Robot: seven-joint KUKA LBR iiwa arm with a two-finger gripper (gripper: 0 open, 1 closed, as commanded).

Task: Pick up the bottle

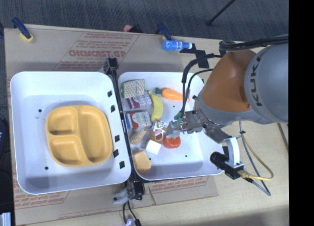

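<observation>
- White right bin [196, 163] holds toy food; a small red-and-white bottle [158, 132] lies mid-bin, just beside the gripper [172, 130].
- Finger state: cannot tell.
- Best approach, likely: centre over the bottle, avoiding the banana [156, 107].

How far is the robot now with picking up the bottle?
Done: the arm has reached into the right bin, and the gripper is low among the food items. In hand: nothing visibly; it hovers beside a small bottle-like item. Left: closing on the bottle and lifting it out.
</observation>
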